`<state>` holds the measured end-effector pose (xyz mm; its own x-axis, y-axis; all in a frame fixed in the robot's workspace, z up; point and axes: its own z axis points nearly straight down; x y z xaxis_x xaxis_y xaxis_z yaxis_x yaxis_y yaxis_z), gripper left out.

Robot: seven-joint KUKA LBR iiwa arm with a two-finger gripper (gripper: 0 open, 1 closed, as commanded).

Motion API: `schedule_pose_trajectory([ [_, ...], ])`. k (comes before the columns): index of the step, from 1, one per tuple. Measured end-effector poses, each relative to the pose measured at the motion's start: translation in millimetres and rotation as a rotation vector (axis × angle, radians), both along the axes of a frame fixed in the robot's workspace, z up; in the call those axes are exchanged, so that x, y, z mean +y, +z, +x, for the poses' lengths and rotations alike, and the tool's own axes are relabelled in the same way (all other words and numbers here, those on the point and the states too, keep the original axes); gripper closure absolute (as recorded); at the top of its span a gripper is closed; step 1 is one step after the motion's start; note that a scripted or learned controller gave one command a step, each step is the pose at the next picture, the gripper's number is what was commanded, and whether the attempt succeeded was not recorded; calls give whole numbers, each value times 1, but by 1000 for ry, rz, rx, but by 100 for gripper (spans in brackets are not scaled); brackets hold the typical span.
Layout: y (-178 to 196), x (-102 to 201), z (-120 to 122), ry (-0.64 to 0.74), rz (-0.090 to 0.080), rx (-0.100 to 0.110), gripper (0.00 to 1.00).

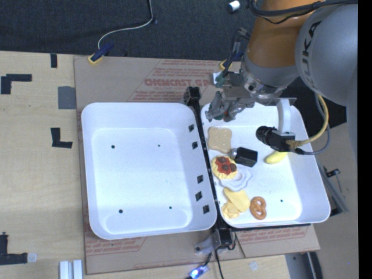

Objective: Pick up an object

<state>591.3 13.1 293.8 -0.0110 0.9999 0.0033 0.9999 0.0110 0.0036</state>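
A grey-and-orange robot arm (302,34) is reaching in over the far edge of the right bin (308,211), its gripper (224,110) hanging just above the bin's far left corner; whether anything is sitting between its tips, or how they are set, cannot be told from this angle. The toy foods on offer are crowding the bin's left edge, beside the divider: a slice of bread (220,139) nearest the gripper, then a small pizza (225,167) lying on a white piece, a yellow cheese wedge (235,202) and a pretzel (258,207) near the front edge. A black block (246,156) is lying toward the middle, and a banana (275,157) is resting toward the right edge. The left bin (139,115) is standing alongside. The risk from here looks plain: the bread is lying flat and close to the bin wall, so a descending gripper could strike the rim or slide off the slice, closing on nothing.
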Motion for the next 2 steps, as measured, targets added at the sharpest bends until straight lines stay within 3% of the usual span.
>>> schedule_pose_trajectory([
  [1, 72, 27, -55, -5, -1, -1, 100],
  [2, 17, 100, -111, -2, -3, 14, 100],
])
